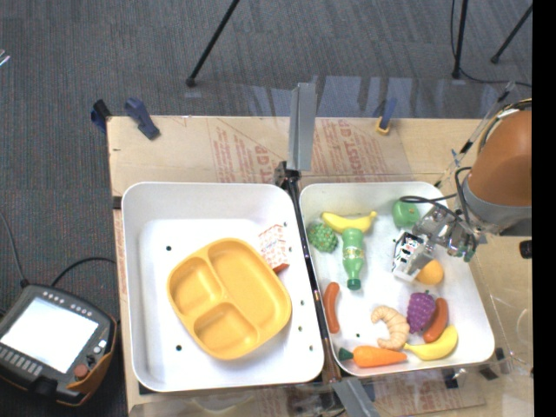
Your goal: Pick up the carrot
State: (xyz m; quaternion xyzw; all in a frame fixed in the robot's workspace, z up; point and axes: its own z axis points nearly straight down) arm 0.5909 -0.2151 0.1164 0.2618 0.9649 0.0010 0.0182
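Nearest the lens, the carrot (380,356) lies flat in the right bin (482,320), along its front wall. Its green top points left and its orange taper runs right toward a banana (437,346). A pale curled toy (391,326) sits just behind it, touching or nearly so. Grapes (420,309) and a red sausage (437,318) crowd in behind the banana.

The gripper (410,257) hangs farther back in the same bin, just beside a small orange fruit (429,273) and well apart from the carrot. Whether it is released or clenched cannot be told from this angle, and nothing shows in its hold.

The carrot looks like a play-food piece, so it is probably light, stiff and hollow, with a smooth, rather slippery skin. Being round, it could roll or squirt out if pinched off-centre. The thick orange part, just right of the green top, seems the best place to take it. The squeeze should go across its width there, front to back. The thin tip gives little to bite on and lies close to the banana. The bin wall in front and the curled toy behind leave little room either side, so a straight descent matters.
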